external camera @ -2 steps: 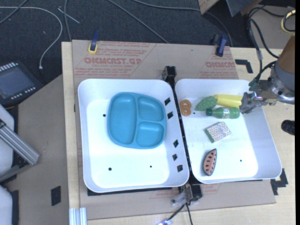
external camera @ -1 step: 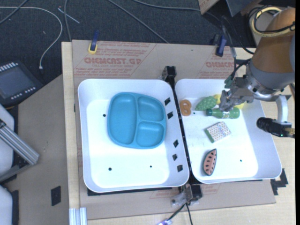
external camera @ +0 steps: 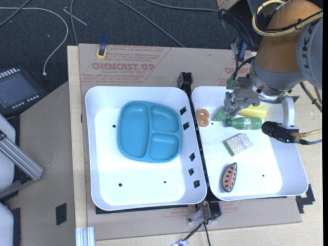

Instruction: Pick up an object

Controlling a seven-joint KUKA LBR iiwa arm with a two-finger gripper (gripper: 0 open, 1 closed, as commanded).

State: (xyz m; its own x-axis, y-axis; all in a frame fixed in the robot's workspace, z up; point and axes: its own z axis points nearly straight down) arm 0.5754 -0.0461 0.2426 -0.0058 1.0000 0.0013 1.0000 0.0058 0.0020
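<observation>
Reaching down into the right bin [external camera: 287,181], the gripper [external camera: 230,108] is hanging just beside the green bottle [external camera: 243,122]; I cannot tell its state from here.

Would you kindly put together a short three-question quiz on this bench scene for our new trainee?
1. True or false: the blue divided plate lies in the left bin.
2. Which item lies nearest the camera in the right bin? A) green bottle B) watermelon slice C) checkered sponge
3. Fill in: the claw is down among the green bottle and the ______ object at the far end of the right bin.

Key
1. True.
2. B. The slice is at the near end, the sponge mid-bin, the bottle farther back.
3. Yellow.
</observation>
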